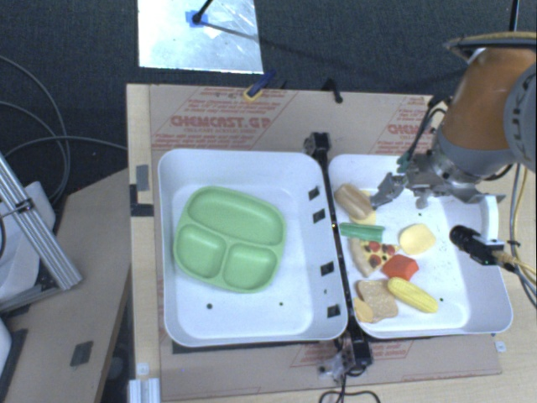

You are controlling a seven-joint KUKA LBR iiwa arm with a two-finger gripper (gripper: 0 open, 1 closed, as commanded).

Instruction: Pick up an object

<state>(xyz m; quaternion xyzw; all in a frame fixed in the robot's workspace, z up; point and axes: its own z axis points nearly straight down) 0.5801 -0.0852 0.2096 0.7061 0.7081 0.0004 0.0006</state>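
Note:
The right bin (491,309) holds several toy foods: a tan hot-dog bun (354,200), a green strip (361,231), a pizza slice (369,254), a pale yellow round piece (417,239), a red piece (400,267), a yellow corn cob (413,295) and a slice of toast (377,299). My gripper (404,193) hangs over the back of this bin, just right of the bun and above the yellow round piece. Its fingers stand apart, open, with nothing between them.
The left bin (180,309) carries a green divided plate (228,238). A black ridge with clips (329,225) separates the two bins. The grey arm with its orange band (487,99) comes in from the upper right, and a black fitting (474,243) juts over the right bin's right side.

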